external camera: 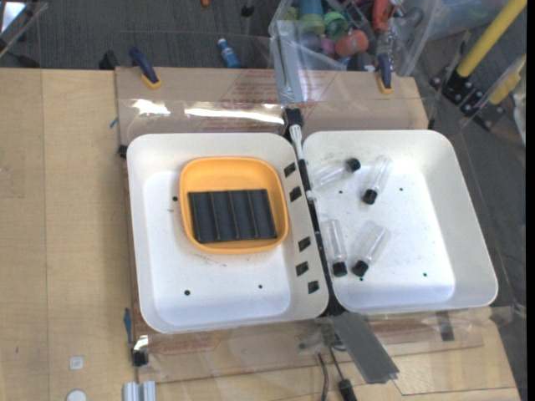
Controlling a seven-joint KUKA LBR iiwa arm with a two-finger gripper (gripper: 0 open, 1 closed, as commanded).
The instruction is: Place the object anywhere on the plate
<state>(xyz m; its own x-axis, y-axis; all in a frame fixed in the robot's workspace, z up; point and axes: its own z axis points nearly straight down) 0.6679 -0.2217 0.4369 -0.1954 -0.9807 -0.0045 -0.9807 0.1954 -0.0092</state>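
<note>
The rounded-square orange plastic plate [194,174] sits in the left shallow white bin [217,301], carrying a black ribbed rectangular insert [232,215] that covers most of its floor (only the raised orange rim stays bare). Right of the plate, past a row of small black square markers [298,220] on the seam, the right shallow white bin [435,224] holds four clear plastic vials with black caps [374,179], lying scattered and apart from one another. White floor lies open in front of the plate. Behind the plate, a clear plastic box of colourful items [351,23] overhangs the bins' back edge.
</note>
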